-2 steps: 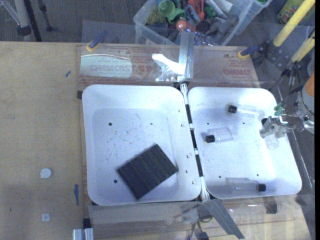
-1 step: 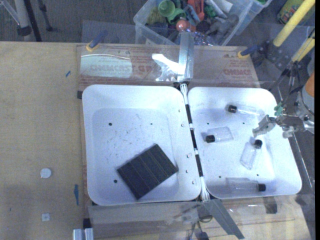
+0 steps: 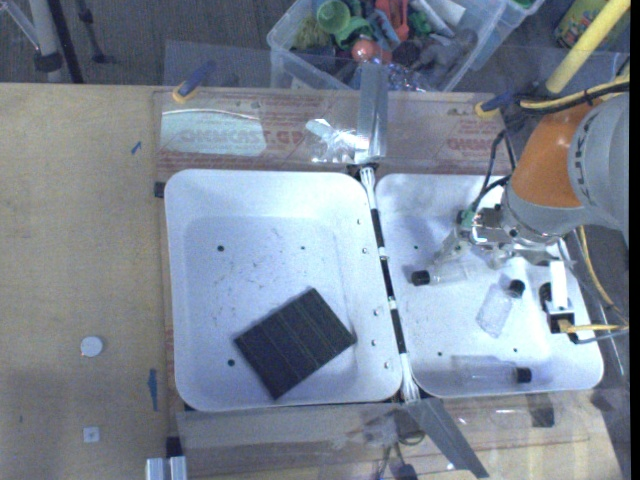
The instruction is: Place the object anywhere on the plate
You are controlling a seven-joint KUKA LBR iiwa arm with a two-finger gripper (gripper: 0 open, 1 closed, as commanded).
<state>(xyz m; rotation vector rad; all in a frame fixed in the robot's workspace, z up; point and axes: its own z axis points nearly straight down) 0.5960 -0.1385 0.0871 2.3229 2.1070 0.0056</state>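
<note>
plate [image 3: 295,341]: flat near left bin [image 3: 200,208] front edge, free to receive | gripper [image 3: 470,236]: over right bin [image 3: 420,193], searching for clear vials [image 3: 494,308]; opening indiscernible

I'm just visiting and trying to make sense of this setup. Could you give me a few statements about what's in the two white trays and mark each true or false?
1. A dark, ridged square plate lies in the left bin. True.
2. The arm is over the left bin. False: it reaches in from the right and sits over the right bin.
3. Several small clear bottles with dark caps lie in the right bin, such as one near its middle and one by its front edge. True.
4. A bottle already rests on the plate. False: the plate carries nothing; the bottles are all in the other bin.
5. A clear box of colourful toys stands behind the bins. True.
</note>
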